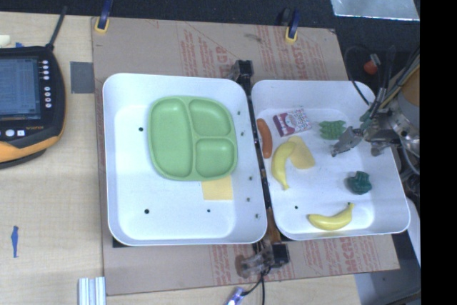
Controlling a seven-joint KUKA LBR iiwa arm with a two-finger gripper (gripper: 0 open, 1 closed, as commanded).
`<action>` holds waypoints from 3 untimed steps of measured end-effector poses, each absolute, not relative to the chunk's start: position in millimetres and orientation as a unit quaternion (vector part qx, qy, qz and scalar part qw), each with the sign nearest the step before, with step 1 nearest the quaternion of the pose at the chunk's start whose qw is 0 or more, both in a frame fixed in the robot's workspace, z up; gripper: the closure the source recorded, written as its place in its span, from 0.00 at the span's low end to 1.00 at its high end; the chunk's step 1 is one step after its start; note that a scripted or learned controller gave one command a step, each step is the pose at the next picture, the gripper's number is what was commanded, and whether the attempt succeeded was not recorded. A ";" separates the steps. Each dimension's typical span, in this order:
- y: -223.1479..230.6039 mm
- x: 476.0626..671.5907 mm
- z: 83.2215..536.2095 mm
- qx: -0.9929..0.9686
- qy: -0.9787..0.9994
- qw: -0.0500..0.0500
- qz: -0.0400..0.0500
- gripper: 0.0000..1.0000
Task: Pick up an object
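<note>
Over the right bin, toward its 3 o'clock rim, the hand reaches in from the right with its grey fingers spread apart and nothing between them, the tips hanging above bare white floor. Just at 12 o'clock from the fingertips lies a green leafy toy, close to the hand but not gripped. At 5 o'clock from the hand sits a small dark green piece, apart from the fingers. Farther out at 9 o'clock rests a yellow banana lying against a pale yellow wedge, and above them at 10 o'clock a small maroon and white packet. An orange-red sausage lies along the bin's left wall at 9 o'clock. Down at 6 o'clock, near the bin's lower rim, a second banana curves upward at its right end. Beyond the shared wall, the left bin holds a green divided plate with three compartments, and a flat yellow square touches the plate's lower edge. Both bins sit on a brown cardboard sheet on the bench, with a control pendant far off at 9 o'clock
</note>
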State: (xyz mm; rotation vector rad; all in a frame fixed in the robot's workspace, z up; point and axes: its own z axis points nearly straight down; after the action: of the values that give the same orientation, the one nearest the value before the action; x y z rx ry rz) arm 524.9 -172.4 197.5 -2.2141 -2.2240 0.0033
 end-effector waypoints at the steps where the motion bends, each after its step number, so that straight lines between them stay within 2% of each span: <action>1: -212.4 506.4 161.3 -0.705 -0.709 0.002 0.002 0.00; 2: -199.4 494.8 90.9 -0.705 -0.709 0.002 0.002 0.00; 3: -200.8 495.1 101.7 -0.704 -0.710 0.002 0.002 1.00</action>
State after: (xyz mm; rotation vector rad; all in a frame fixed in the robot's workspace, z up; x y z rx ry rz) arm 495.1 -200.8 101.7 -2.2096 -2.2283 0.0076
